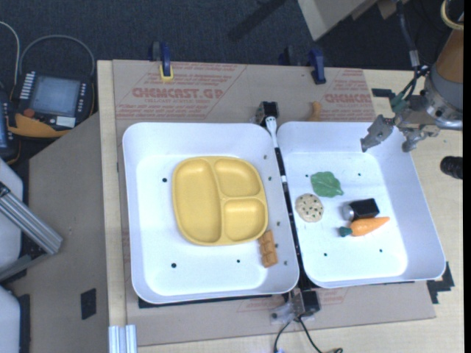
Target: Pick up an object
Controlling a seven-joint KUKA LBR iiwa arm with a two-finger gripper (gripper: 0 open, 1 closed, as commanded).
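A: Gripper (391,133) status?

B: Fingers spread apart, nothing between them. It hangs over the far right corner of the right bin (412,197), up past the toys. Grey arm with the orange band (450,50) comes in from the right edge above it.

A: Which objects are in the right bin?

B: Take the cookie (310,207) as the anchor. It's a round chocolate-chip one, lying flat near the bin's left wall. Green leaf toy (326,183) sits just up and right of the cookie, close, can't tell if they touch. Toy carrot (363,226), orange with a green stub, lies right of the cookie and slightly lower, on its side. Small black block (361,209) is right of the cookie too, touching the carrot's top side.

A: Gripper relative to the cookie?

B: Well apart, up and to the right, beyond the leaf. Not touching any object.

A: Left bin?

B: Left bin (147,197) is left of the cookie, across the divider between the bins. Yellow divided plate (219,199) with three compartments lies in its middle. Small brown waffle-like piece (268,248) lies down-left of the cookie, just off the plate's lower right corner, near the left bin's right wall.

A: Anything else?

B: Cardboard sheet (184,87) sits under both bins, red print on it. Handheld controller with a screen (53,98) sits far left of the cookie, off the bench.
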